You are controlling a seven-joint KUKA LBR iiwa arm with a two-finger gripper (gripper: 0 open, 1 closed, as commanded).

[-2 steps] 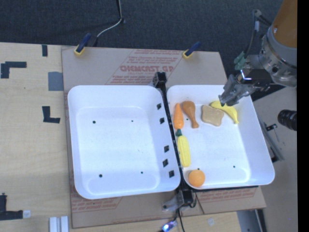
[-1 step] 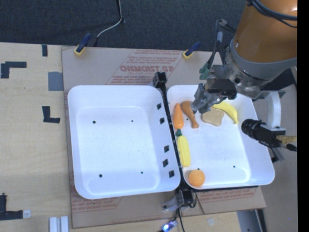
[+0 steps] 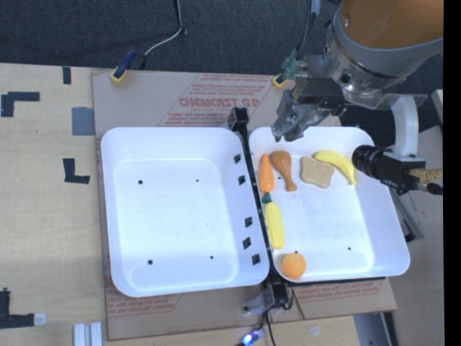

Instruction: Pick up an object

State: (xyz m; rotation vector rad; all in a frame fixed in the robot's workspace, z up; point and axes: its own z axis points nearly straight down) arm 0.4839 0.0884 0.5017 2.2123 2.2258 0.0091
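Nothing has been lifted so far, judging by how things lie: every piece of toy food rests on the floor of the right-hand shallow white plastic bin (image 3: pixel 374 215), and the grey arm's dark two-finger claw (image 3: pixel 288 130) hangs over that bin's far-left corner with nothing between its tips. Whether the tips stand wide or narrow I cannot tell; they read as one dark mass against the bin's rim.

Closest beneath the claw lies the brown plastic chicken drumstick (image 3: pixel 284 168), just beside the orange plastic carrot (image 3: pixel 266 173), which runs along the divider between the two bins. Below the carrot sits the yellow plastic corn cob (image 3: pixel 274 224), and near the front rim the round orange fruit (image 3: pixel 293 266). To the right of the drumstick lie the tan slice of toy bread (image 3: pixel 316 172) and the curved yellow plastic banana (image 3: pixel 337 164), the two touching or nearly so.

The left-hand shallow white bin (image 3: pixel 173 215) on the cardboard-covered bench (image 3: pixel 209 103) holds no toys.

So the whole pick is left: descend, close on one item and raise it. The drumstick or the carrot looks the likeliest target, being nearest, though they lie close enough that the claw could catch both or nudge one aside.
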